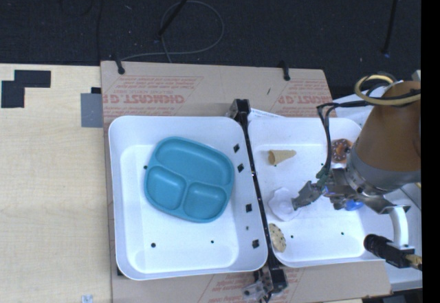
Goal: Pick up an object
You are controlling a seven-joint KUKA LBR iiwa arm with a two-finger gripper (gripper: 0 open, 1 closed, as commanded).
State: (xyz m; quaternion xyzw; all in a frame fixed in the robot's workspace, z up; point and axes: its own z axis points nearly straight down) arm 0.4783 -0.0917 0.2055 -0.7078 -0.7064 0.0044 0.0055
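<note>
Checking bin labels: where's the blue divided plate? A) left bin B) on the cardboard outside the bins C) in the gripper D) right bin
A: the blue plate lies flat inside the left bin, while the gripper is over the right bin, beside a small white object.

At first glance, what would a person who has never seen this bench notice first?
The blue divided plate draws the eye first; it lies alone in the left white bin. Next comes the grey and orange arm reaching in from the right, with its pincer low over the right bin, close to a small white object. A small tan cone-shaped piece lies further back in that bin.
</note>
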